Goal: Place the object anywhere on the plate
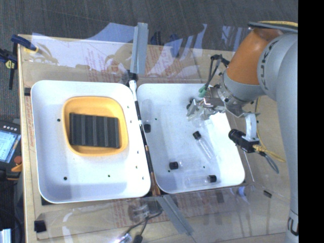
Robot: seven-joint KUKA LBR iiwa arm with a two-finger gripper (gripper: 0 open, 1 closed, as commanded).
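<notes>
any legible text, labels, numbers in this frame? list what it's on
None can be read.
Bench sheet behind the bins: faint reddish print, too blurred to read.
Small screen device at the left edge: lit display, characters too small to read.
Yellow plate, clear tubes: no visible markings.

Two bins side by side on the bench (30,196), touching at the middle. Left bin (45,181) holds the plate (93,108), with a ridged block (94,130) on it. Right bin (167,184) holds a clear tube (203,145) right of centre, another tube (198,178) near the front edge, a small cap (173,165) front-left. Gripper (198,107) over the right bin's back-right area; arm (263,65) enters from the right.
</notes>
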